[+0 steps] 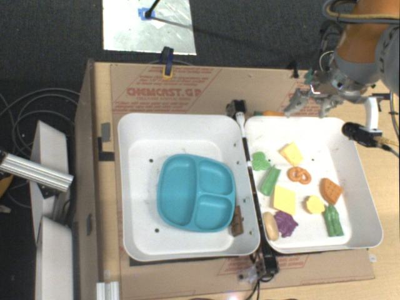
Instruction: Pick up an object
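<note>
My gripper hangs over the far rim of the right bin, open, with nothing between its fingers. Toy foods lie in that bin, nearer than the gripper: a yellow wedge, an orange pretzel, a green leafy piece, a green pickle, a yellow square, a lemon, an orange-brown bread piece, a dark green vegetable, purple grapes and a beige potato. The yellow wedge is the closest to the gripper.
The left bin holds a blue divided plate and a small brown piece by its right wall. A small orange item lies at the right bin's far edge. A black clamp stands where the bins meet.
</note>
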You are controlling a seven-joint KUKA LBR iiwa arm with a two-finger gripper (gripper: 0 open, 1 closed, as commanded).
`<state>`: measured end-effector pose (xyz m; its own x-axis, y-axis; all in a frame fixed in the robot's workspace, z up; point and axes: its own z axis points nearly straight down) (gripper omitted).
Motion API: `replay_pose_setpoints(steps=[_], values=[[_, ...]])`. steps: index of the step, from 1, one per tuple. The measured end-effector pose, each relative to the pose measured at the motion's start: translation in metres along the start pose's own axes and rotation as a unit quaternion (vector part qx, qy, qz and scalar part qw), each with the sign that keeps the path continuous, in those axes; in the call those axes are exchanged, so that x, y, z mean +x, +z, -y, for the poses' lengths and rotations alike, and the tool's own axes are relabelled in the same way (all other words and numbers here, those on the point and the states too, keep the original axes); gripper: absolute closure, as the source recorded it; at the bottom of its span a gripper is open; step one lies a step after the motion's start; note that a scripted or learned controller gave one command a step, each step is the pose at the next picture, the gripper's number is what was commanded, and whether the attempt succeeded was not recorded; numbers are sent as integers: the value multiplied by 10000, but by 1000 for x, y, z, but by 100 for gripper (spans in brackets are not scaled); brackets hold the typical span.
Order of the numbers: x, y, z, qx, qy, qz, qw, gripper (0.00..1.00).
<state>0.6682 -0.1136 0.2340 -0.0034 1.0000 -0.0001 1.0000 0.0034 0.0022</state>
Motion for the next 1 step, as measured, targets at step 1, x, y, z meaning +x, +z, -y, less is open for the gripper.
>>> replay_pose_setpoints(steps=[1], values=[[4, 51, 88, 63, 22, -12, 10000, 0]])
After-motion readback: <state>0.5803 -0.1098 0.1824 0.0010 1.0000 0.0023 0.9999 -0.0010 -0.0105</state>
